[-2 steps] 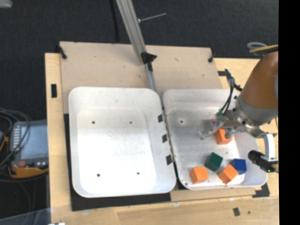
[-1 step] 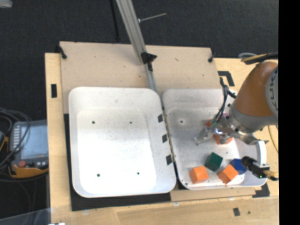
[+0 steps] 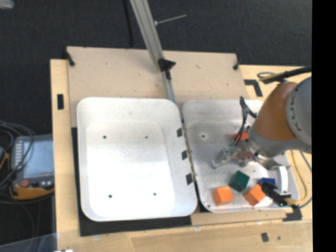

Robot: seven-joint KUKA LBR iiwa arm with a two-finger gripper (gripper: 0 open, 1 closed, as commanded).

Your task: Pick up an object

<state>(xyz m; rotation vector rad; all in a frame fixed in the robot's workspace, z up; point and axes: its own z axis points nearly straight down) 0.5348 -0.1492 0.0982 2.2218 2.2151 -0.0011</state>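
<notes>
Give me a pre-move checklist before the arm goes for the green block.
1. Green block in the right bin: ok.
2. Block top unobstructed: ok, though the arm sits close above it.
3. Neighbours clear of it: not ok, one orange block sits right beside it; another orange block lies near.
4. End effector over the right bin: ok.
5. End effector centred on the block: not ok, it sits up-left of it.
6. End effector carrying nothing: cannot tell.

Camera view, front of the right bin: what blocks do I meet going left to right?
Orange block → green block → second orange block → blue block.
</notes>
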